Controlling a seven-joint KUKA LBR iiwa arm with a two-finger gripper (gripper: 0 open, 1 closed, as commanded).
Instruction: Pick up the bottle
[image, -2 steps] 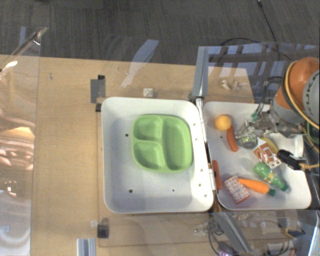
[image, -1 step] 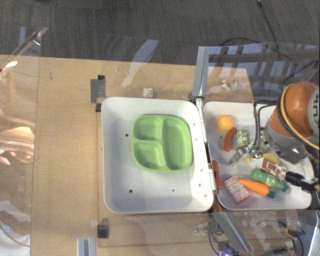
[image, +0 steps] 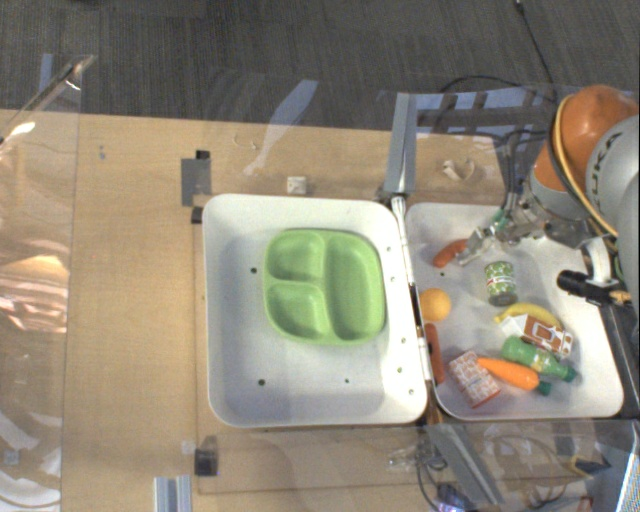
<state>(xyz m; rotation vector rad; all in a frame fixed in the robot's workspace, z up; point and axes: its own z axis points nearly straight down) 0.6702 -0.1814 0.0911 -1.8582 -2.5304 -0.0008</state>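
The green bottle (image: 536, 357) lies on its side near the front right of the right bin (image: 600, 405). It rests between a yellow banana (image: 522, 314) behind it and an orange carrot (image: 508, 373) in front. My gripper (image: 487, 238) hangs over the back of the same bin, well behind the bottle. It is just above a small green can (image: 500, 282) and beside a red sausage-like piece (image: 449, 252). Nothing shows in its grasp.
The left bin (image: 230, 400) holds a green divided plate (image: 325, 287). Also in the right bin are an orange (image: 434, 304), a red patterned box (image: 473, 380), a brown sausage (image: 432, 352) along the left wall and a small packet (image: 548, 338) touching the bottle. The arm (image: 590, 150) enters from the back right.
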